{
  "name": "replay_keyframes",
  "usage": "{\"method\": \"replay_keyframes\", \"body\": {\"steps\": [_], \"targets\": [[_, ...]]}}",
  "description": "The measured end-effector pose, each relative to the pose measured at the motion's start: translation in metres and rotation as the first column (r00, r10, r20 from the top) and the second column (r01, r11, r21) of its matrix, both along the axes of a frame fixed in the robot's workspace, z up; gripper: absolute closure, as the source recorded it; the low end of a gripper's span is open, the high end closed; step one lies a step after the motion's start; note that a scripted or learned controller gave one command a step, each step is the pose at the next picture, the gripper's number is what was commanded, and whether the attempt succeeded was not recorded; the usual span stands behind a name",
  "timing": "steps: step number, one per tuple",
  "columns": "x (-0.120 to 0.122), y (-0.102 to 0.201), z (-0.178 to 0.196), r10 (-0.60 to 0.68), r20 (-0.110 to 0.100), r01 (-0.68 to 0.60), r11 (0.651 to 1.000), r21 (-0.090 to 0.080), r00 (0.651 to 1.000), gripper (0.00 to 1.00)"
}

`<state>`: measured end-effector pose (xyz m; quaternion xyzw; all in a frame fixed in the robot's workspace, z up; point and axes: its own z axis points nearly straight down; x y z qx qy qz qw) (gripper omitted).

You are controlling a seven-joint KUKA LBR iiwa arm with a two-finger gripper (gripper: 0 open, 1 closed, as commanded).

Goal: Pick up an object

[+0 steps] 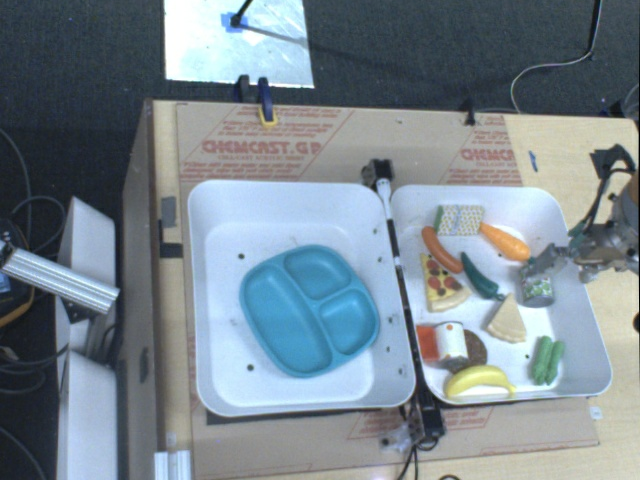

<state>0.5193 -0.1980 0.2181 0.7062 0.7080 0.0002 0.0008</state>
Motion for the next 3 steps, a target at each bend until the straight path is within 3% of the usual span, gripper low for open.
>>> {"method": "replay_keyframes", "body": {"steps": [1,2,3], "targets": [[0.058,-0.008,-0.122,0.0,0.001,0.0,1.0,0.0,1.0,0.0],[0.147,0.05,-0.135,0.002,-0.014,-0.002,1.0,0.002,1.0,0.0],[0.085,0.091,-0.134,-0.001,0.0,0.001,1.0,0.001,1.0,0.0]]}}
